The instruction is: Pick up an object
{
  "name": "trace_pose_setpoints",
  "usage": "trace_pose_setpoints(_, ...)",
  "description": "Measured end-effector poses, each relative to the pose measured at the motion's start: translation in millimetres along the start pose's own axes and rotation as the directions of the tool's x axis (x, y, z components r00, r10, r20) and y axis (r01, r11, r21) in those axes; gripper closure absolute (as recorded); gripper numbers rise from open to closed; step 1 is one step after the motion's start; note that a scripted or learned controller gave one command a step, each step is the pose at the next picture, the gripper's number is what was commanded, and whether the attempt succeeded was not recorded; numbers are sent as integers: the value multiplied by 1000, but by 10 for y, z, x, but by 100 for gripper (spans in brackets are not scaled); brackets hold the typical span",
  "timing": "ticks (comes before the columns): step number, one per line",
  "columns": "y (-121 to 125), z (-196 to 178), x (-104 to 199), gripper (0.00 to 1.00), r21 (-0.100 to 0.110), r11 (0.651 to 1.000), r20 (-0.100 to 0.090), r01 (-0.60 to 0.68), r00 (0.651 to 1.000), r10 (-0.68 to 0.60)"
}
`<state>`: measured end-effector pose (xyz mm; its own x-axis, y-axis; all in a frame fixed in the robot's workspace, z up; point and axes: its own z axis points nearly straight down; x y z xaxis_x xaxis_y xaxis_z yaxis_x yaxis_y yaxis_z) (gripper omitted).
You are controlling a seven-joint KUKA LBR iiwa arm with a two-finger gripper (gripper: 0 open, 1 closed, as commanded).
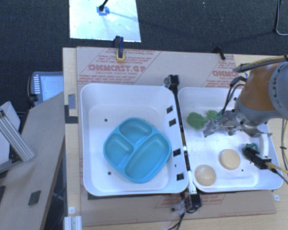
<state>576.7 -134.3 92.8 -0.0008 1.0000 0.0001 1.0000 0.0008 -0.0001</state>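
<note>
I see the gripper (216,126) low in the right bin (201,96) beside green pieces (197,120); I cannot tell its state. Two buns (229,159) lie nearby.

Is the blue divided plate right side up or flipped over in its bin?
Right side up: the blue divided plate lies flat in the left bin with its three compartments facing the camera.

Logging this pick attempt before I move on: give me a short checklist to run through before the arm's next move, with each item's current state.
1. Claw over the right bin: ok.
2. Target close: green object lies beside the claw: ok.
3. Object between the claw's fingers: cannot tell.
4. Two round tan objects lie apart from the claw: ok.
5. Blue divided plate in the left bin, out of the way: ok.
</note>
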Motion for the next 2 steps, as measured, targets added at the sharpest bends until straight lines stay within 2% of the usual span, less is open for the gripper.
trace_pose_setpoints(1, 12, -125, -1, 100, -3, 1000, 1, 0, 1000, 0)
trace_pose_setpoints(2, 48, -696, -103, 100, -6, 1000, 2, -1, 1000, 1)
